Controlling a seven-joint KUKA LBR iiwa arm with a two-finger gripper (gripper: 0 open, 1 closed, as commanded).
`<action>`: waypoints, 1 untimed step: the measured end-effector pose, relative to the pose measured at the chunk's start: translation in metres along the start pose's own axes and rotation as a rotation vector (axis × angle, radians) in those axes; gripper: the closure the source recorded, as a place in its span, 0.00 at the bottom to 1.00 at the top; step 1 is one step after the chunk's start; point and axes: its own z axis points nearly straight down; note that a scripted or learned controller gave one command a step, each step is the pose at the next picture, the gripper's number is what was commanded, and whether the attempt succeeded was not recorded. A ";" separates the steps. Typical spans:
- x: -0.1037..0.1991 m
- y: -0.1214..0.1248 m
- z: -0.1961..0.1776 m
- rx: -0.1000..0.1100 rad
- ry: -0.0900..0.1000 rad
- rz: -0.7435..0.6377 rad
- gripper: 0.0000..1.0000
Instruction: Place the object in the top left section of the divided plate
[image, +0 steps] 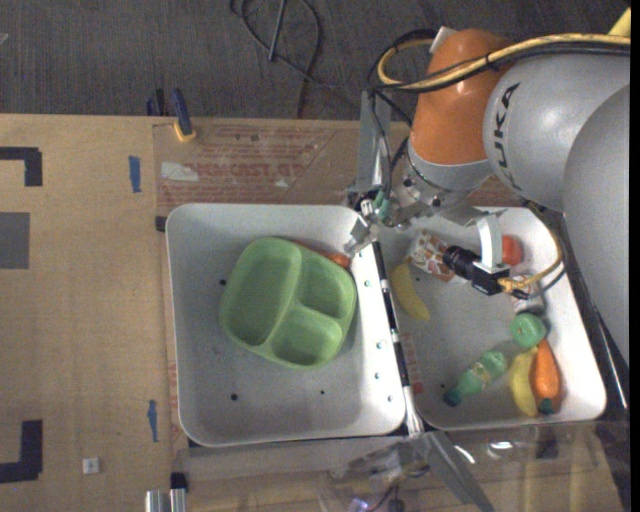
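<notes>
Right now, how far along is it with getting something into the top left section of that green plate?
Early on. Done: the green divided plate sits in the left bin with nothing visible in its sections. In hand: the gripper is near the divider between the bins, beside something orange at the plate's edge. Left: the placing. The banana and green bottle lie in the right bin.

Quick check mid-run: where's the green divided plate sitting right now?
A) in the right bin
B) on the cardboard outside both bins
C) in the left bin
C: the green divided plate lies on the floor of the left bin, while the toy foods such as the banana are in the right bin.
</notes>
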 end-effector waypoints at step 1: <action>0.008 -0.035 0.001 0.006 0.003 0.207 0.00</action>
